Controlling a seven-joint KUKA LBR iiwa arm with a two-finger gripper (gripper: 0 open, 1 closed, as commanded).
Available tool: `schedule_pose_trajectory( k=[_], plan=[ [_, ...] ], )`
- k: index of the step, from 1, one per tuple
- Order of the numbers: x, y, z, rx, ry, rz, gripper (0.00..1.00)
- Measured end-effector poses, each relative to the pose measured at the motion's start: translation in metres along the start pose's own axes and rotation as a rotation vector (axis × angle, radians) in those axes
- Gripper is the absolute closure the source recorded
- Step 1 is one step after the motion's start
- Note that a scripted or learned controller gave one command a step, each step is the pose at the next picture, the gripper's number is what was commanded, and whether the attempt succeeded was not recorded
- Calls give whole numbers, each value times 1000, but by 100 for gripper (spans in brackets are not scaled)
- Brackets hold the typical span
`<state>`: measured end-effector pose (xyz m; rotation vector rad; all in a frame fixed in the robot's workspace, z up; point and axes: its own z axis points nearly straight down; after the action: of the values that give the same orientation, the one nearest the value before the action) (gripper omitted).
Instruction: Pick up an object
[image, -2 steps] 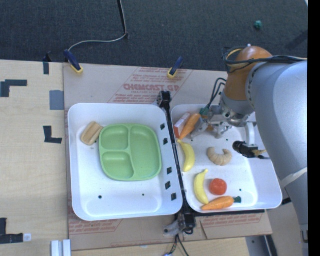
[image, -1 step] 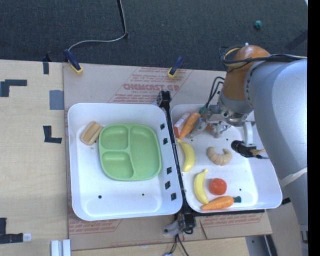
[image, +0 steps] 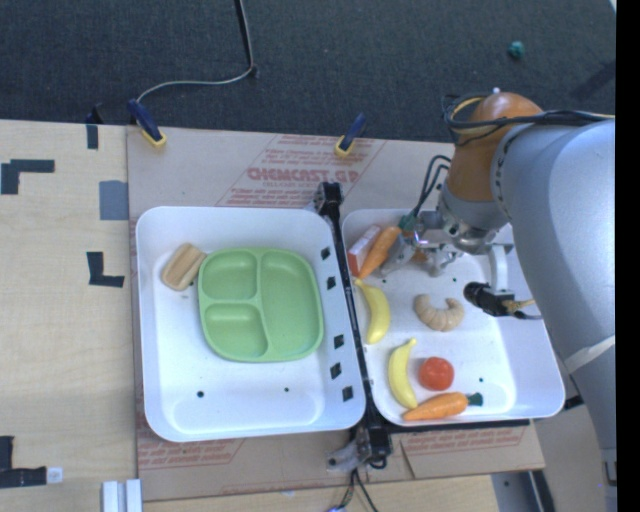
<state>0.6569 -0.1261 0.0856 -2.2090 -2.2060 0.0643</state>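
**My claw is low in the right bin**

The right bin (image: 520, 395) holds the food. My claw (image: 425, 245) sits at its far side, beside a carrot (image: 375, 250). I cannot tell how my claw stands.

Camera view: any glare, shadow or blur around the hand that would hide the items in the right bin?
Camera view: lighting is even and soft, with no strong glare on the right bin; the hand sits in a dark, cluttered patch at the bin's far edge, so its detail is murky; the carrot beside it, the bananas and the tomato read clearly.
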Motion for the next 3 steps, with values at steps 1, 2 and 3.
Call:
schedule_pose_trajectory(
  k=[1,2,3],
  plan=[
    [-1,2,1,5,0,-2,0],
    [0,0,0,-1,-1,0,0],
    [1,1,0,4,-5,1,0]
  ],
)
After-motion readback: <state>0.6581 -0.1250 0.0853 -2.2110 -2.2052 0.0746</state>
